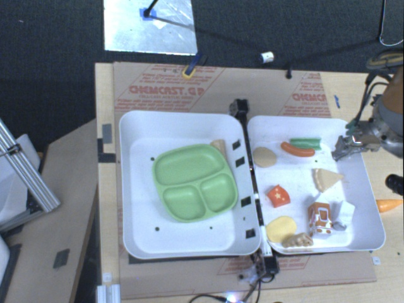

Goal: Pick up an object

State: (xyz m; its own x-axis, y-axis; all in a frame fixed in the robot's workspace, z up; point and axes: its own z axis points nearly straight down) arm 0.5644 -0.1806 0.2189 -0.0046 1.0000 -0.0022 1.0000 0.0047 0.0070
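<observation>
The right bin (363,169) holds several toy foods: a red sausage (298,149) beside a green piece (305,142), a tan round piece (264,157), a beige wedge (327,179), a red chunk (278,196), a yellow round piece (281,227), a brown and white carton (320,218) and a small tan piece (298,239). My gripper (348,145) hangs over the right bin's far right edge. It is right of the sausage and above the wedge, and it holds nothing that I can see.
The left bin (136,169) bears a green divided plate (192,182) with a beige piece (219,146) at its far rim. An orange carrot-like piece (388,204) lies on the bench outside the right bin. A black divider (247,169) runs between the bins.
</observation>
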